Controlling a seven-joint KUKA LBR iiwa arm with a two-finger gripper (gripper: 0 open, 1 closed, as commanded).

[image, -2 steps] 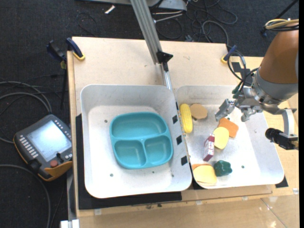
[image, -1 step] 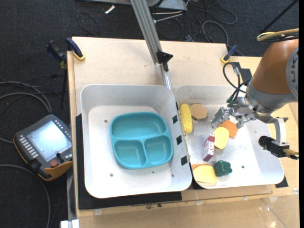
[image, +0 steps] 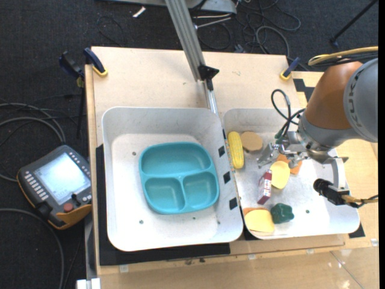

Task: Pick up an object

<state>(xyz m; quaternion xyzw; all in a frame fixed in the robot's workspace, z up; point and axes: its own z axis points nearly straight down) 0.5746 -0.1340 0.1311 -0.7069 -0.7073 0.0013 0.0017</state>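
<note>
Counting one corn cob, two bins.

corn cob: yellow; lying lengthwise by right bin's left wall
tan round piece: just beside corn
yellow piece: mid-bin
red packet: touching it
green piece; yellow wedge: front edge

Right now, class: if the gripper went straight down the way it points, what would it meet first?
Probably the small yellow toy piece just below the gripper, beside the red-and-white packet; depth is unclear from this one slanted view.
</note>
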